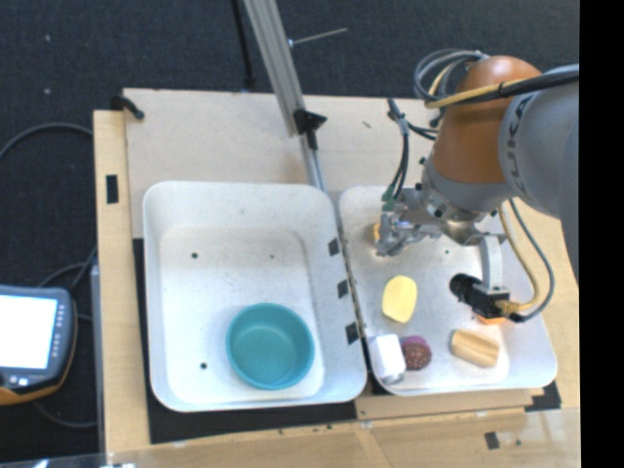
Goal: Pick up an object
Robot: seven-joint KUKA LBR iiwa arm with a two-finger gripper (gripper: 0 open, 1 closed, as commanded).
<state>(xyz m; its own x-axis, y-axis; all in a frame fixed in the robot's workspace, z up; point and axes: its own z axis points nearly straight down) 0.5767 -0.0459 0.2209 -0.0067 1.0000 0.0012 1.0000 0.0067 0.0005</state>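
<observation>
Firstly, the left white plastic bin (pixel 195 242) holds one thing, a round teal plastic bowl (pixel 271 346), which stands upright in its near right part. It looks light and stiff, but its smooth, wide rim would be hard to take except at the wall.

Next to it, the right white plastic bin (pixel 526 339) holds four small things. The gripper (pixel 390 234) hangs low over the far left part of this bin, and I cannot tell if it is open or closed, or if it has anything.

A small white rectangular block (pixel 388 356) lies at the near left corner, close against the bin wall, so there is little room beside it. The flat yellow oval piece (pixel 400 298) lies just near of the gripper, apart from the other things. I judge it the best object to pick: it seems light and perhaps a little soft, and it should be taken across its narrow sides.

A dark red round ball (pixel 417 353) touches the white block and could roll away. A tan wooden block (pixel 476 348) lies farther right, stiff and easy to grip on its long flat sides.
</observation>
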